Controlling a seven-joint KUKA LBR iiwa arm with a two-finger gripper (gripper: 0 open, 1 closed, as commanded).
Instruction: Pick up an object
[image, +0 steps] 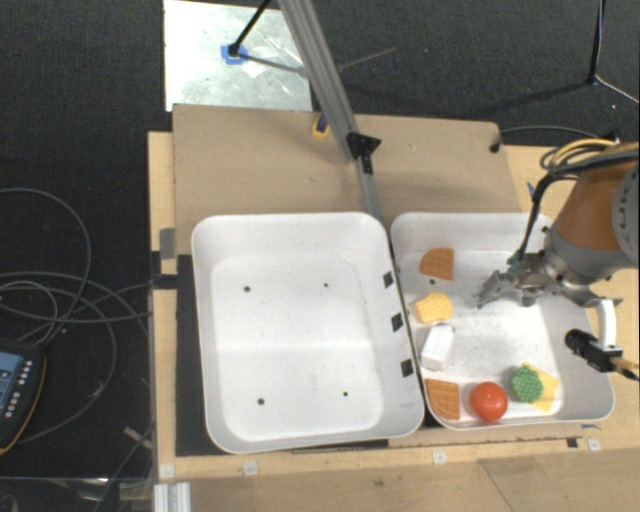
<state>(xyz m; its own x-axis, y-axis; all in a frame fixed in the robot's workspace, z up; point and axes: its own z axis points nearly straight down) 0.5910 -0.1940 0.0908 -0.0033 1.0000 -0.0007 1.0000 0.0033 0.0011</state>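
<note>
A: Where is the claw (497, 289) right now?

B: Low inside the right bin (600, 400), toward its upper middle, at the end of the arm (590, 225) that reaches in from the right. Its two fingers are spread apart and nothing sits between them.

A: What could it pick up?

B: Six things, all in that right bin. An orange waffle-like piece (437, 263) lies near the bin's top left, with a yellow piece (433, 307) just below it and a white block (437, 346) below that, tilted. Along the bottom edge there is another orange waffle piece (443, 397), a red tomato (489, 401) just beside it, and a green knobbly item (526, 382) lying on something yellow (546, 389) (I cannot tell what kind of toy that is).

A: Is the claw touching any of them?

B: No. The nearest are the upper orange piece and the yellow piece, both to its left and apart from it.

A: And the left bin (300, 330)?

B: It stands beside the right one on the desk (260, 160), their rims touching along the middle.
</note>
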